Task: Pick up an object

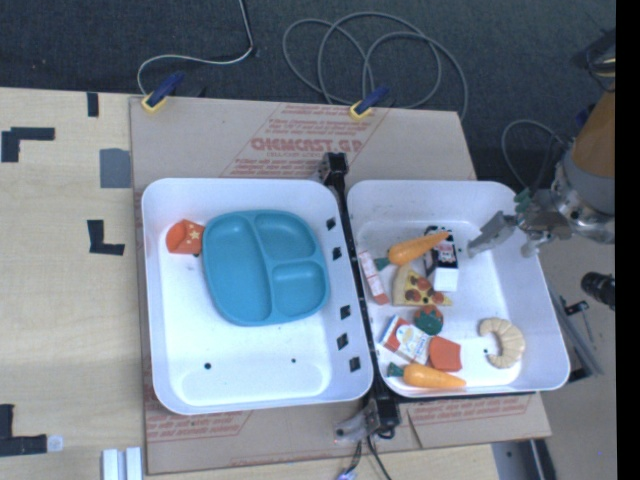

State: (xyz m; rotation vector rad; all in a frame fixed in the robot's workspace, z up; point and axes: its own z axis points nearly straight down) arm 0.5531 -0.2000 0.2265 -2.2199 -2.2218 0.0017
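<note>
We see the pincer (508, 227) over the right bin's (530, 298) far right corner, its fingers spread apart with nothing between them; just to its left inside that bin lie an orange carrot (418, 248) and a small black-and-white item (445, 251); nearer us sit a pizza slice (414, 289), a green-and-red piece (430, 320), a red-and-white carton (404, 341), another carrot (434, 376) and a pale croissant (503, 341); well apart, the left bin (250, 388) carries a blue divided plate (265, 266) with a small orange-red toy (184, 237) beside it.
</note>
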